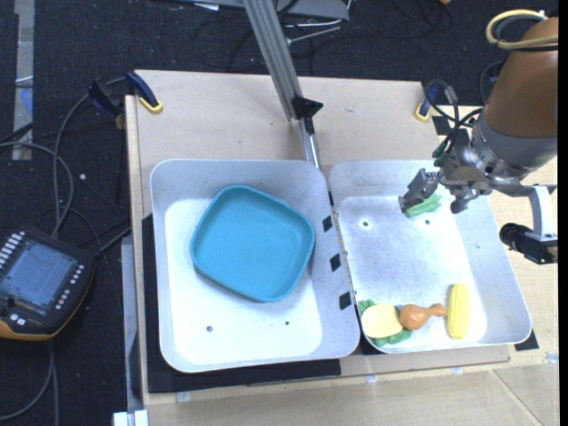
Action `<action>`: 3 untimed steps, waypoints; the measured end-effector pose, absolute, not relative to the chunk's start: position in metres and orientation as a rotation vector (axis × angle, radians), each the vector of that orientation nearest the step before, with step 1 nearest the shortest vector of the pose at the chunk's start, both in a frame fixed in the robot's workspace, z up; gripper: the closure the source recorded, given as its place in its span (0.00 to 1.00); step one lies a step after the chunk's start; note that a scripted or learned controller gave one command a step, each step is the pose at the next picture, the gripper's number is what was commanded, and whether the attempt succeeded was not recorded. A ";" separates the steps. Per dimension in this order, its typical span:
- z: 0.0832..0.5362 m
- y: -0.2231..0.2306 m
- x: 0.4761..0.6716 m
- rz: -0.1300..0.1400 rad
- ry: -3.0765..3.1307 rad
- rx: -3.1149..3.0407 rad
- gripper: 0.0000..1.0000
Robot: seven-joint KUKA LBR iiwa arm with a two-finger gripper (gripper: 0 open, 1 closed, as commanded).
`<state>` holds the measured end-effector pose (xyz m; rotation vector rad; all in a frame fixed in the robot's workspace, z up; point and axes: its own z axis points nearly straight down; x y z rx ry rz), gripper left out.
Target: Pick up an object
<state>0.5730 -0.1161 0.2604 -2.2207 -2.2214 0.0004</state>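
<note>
My gripper (438, 197) hangs over the back of the right bin (497, 264), its two dark fingers spread apart and open. A small green object (426, 206) lies on the bin floor right under the left finger (417, 188); it sits beside that finger, not between the two. At the bin's front edge lie a yellow corn cob (458, 310), an orange drumstick-shaped toy (419, 314) and a yellow-and-green piece (382, 320).
The left bin (177, 327) holds a blue square plate (253, 242), slightly tilted. A grey metal pole (277, 47) slants in from the top towards the divide between the bins. Clamps sit at the bench's back corners (142, 96).
</note>
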 end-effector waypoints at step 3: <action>0.116 -0.109 0.558 0.004 -2.219 -2.219 0.00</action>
